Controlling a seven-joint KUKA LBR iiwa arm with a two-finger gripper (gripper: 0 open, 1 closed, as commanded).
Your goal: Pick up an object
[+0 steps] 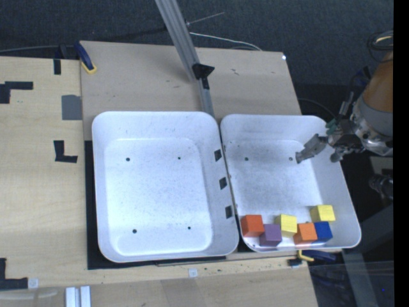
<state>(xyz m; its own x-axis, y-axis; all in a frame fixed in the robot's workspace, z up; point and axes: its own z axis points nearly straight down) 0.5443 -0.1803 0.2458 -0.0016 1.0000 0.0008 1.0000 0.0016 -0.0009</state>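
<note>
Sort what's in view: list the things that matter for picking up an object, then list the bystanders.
Job:
gripper, above the right bin's far edge
right bin
orange blocks
yellow blocks
purple block
blue block

Bystanders:
left bin
metal pole
yellow-and-blue clamps

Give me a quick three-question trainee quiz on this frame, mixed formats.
1. True or false: the blocks sit in the left bin.
2. Multiple choice: where in the right bin are the blocks clustered? A) far edge B) middle C) near edge
3. Fill in: the purple block lies between the orange block and a ____ block.

Key: 1 false. 2 C. 3 yellow. The gripper is above the right bin's far right side, away from the blocks.
</note>
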